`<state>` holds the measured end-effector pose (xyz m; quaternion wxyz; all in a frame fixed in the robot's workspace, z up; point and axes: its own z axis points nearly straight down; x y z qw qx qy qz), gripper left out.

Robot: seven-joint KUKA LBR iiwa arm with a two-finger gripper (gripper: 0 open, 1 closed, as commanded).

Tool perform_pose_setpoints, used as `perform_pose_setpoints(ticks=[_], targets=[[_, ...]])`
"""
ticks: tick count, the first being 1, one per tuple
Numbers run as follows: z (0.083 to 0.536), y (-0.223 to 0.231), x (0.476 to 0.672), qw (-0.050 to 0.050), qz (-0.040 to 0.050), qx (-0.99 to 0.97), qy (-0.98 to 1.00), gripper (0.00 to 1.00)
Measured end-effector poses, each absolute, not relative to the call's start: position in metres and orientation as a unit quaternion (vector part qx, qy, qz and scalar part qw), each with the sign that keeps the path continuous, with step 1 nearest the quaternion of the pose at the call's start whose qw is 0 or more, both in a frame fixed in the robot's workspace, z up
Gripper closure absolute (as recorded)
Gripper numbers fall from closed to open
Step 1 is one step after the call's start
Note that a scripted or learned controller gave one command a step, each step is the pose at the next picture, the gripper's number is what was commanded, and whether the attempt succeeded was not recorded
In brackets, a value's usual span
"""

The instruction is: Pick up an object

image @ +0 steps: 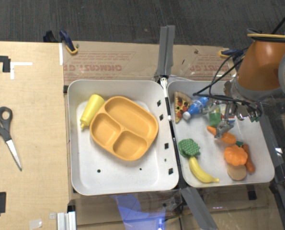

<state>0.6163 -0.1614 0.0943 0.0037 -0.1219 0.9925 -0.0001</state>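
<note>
Two white bins sit side by side on the bench. The left bin (85, 176) holds an orange divided tray (124, 127), tilted a little, with a yellow bottle (91, 110) lying against its far left edge. The right bin (214, 169) holds the small toys: a pizza slice (182, 106) at the far left corner, a blue thing (196, 107) just right of it, a green thing (214, 116) further right, a broccoli (188, 147) near the left wall and a banana (201, 171) just nearer than it. On the right side lie a pumpkin (235, 155), a tan disc (237, 173) touching its near edge, and a thin orange-red piece (249, 160) along its right. The arm (263, 66), with its orange band, reaches in from the right over the far part of this bin. The gripper (223, 129) points down between the green thing and a small orange piece (228, 139) that lies just near of it; a carrot-like bit (211, 129) is just left of the tip. Whether the tool is apart, together or clamped on anything, I cannot tell: cables and the wrist crowd that spot. On the wood to the left of the bins lie scissors (7, 133).
</note>
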Motion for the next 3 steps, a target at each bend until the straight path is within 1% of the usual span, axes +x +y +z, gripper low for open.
perform_pose_setpoints(ticks=[1, 2, 3], targets=[[0.092, -0.168, 0.558, 0.001, 0.0005, -0.095, 0.995, 0.00], [0.088, -0.146, 0.653, -0.013, 0.0012, -0.036, 0.999, 0.00], [0.088, -0.171, 0.653, -0.013, 0.0039, -0.036, 0.999, 0.00]])
